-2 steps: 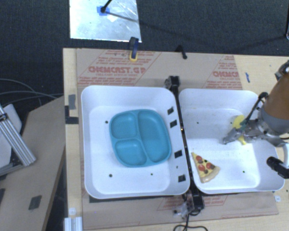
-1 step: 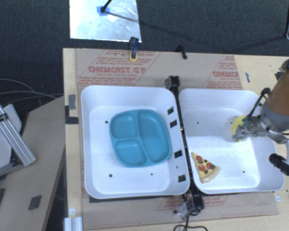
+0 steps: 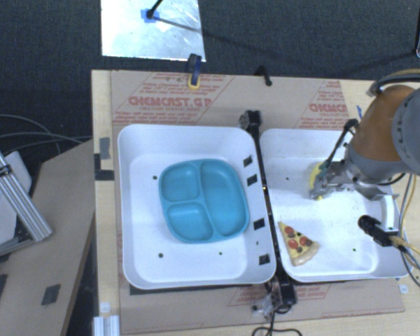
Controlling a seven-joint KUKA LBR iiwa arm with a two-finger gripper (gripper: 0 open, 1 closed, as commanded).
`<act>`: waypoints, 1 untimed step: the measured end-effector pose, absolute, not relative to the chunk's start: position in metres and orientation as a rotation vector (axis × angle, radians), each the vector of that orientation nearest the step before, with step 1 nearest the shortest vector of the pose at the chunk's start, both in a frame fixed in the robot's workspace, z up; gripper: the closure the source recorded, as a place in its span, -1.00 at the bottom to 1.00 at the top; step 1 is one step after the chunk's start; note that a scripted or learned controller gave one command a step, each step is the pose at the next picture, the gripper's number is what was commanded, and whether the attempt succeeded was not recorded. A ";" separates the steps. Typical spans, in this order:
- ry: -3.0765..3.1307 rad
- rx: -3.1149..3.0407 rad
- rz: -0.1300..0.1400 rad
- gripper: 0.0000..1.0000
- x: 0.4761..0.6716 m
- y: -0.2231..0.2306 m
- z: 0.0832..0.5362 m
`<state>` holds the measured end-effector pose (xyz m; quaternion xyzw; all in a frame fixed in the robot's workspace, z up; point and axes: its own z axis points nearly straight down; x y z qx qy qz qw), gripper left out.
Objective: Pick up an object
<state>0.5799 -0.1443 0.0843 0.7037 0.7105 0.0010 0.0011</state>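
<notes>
My gripper is low in the right bin, near the middle of its back half. It sits right against a small yellow object, which peeks out on the gripper's left side and is partly hidden by it. I cannot tell whether the object is touched or held. A toy pizza slice with red toppings lies flat at the front left of the same bin, well apart from the gripper.
The left bin holds a blue divided plate. A black divider with clips runs between the bins. The grey and orange arm covers the right bin's far right side, with cables trailing at the front right.
</notes>
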 end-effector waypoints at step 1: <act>2.211 2.214 0.005 1.00 0.610 -0.211 0.156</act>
